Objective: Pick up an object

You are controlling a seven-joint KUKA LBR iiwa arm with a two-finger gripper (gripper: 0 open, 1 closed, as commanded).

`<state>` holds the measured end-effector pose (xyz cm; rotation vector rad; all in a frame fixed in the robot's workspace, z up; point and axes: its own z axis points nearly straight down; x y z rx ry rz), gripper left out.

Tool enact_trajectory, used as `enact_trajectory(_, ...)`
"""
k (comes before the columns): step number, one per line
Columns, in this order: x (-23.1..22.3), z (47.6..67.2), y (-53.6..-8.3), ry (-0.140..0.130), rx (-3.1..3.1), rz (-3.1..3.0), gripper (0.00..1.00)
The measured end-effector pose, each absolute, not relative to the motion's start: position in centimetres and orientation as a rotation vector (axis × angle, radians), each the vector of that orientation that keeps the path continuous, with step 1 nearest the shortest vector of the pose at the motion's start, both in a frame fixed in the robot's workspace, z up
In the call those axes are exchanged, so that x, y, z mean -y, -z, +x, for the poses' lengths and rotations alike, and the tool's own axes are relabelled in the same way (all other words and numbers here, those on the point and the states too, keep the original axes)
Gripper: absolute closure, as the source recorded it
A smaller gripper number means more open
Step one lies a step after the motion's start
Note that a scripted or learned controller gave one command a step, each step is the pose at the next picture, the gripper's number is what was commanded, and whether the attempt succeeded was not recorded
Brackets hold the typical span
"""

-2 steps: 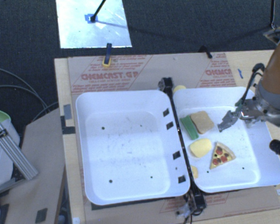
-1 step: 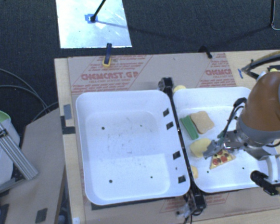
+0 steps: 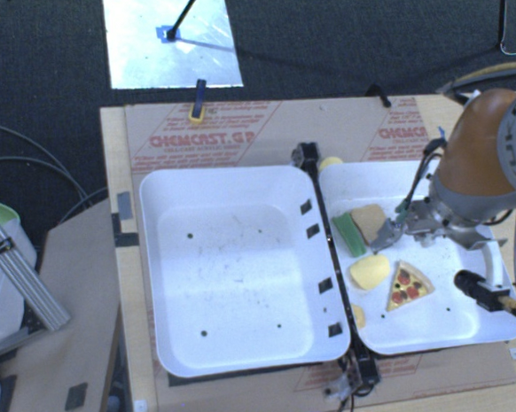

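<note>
The right bin (image 3: pixel 454 323) holds a pizza slice toy (image 3: pixel 407 286), a pale yellow rounded piece (image 3: pixel 369 272), a green strip (image 3: pixel 348 233) and a tan bread-like slice (image 3: pixel 370 218). My gripper (image 3: pixel 395 226) hangs low over the bin's middle, right beside the tan slice and just above the yellow piece and the pizza slice. I see nothing lifted off the bin floor. The grey arm with its orange band (image 3: pixel 477 143) comes in from the right and covers the bin's far right side.
The left bin (image 3: pixel 237 273) lies beside it, with a black divider clip strip (image 3: pixel 328 248) between them. A small yellow ball (image 3: pixel 330 163) rests at the right bin's back rim. A small pale piece (image 3: pixel 358 315) lies near the divider. Cables run along the right.
</note>
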<state>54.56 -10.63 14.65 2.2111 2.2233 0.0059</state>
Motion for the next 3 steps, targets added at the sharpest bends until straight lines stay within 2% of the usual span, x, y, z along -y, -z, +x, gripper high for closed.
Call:
enact_trajectory(1, 9.4, 51.0, -8.8, -0.008, -2.218, 2.213, 0.0)
enact_trajectory(2, 8.5, 49.2, -8.9, -0.015, -2.208, 2.206, 0.0)
enact_trajectory(3, 10.8, 57.0, -8.8, -0.01, -2.218, 2.209, 0.0)
